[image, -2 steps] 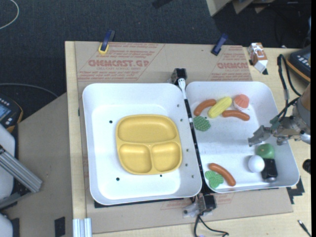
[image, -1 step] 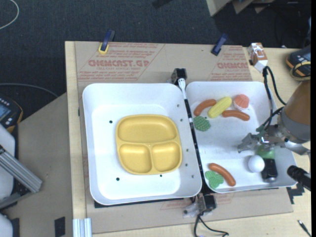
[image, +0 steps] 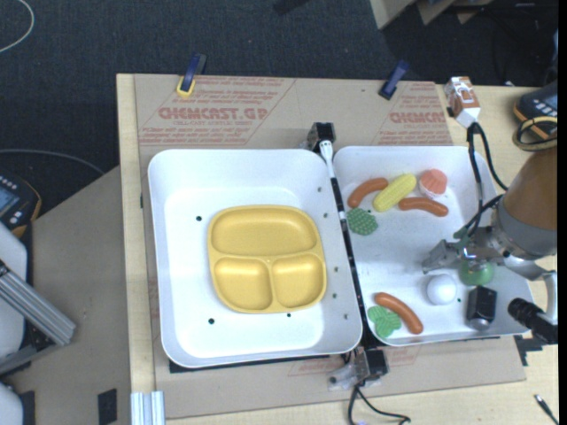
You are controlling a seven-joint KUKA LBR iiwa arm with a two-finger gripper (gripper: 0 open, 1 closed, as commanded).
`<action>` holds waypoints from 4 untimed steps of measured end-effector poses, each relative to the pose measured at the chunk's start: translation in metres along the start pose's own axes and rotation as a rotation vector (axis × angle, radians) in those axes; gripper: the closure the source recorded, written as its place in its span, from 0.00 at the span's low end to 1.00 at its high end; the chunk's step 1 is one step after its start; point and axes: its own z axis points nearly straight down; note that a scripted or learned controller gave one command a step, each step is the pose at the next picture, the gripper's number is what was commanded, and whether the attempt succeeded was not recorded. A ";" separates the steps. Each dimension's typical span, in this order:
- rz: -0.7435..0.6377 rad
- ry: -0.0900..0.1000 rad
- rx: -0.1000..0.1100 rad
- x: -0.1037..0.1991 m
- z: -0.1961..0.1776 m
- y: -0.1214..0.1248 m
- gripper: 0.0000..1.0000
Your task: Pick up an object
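The pincer hangs just beside the white plastic egg; whether spread or pressed together, I cannot tell.

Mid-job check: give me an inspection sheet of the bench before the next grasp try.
Surface: left bin and right bin side by side on the bench.
Job's things: toy foods in right bin, among them corn cob, white ball, front sausage.
Clutter: yellow divided plate in left bin.
Grippers: pincer low over right bin, just above white ball; nothing seen held.
Cables: black cable crosses right bin's far corner.
Surroundings: dark carpet; clamp at bench's far edge.
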 end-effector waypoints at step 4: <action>-0.003 0.002 0.005 0.038 -0.112 0.033 1.00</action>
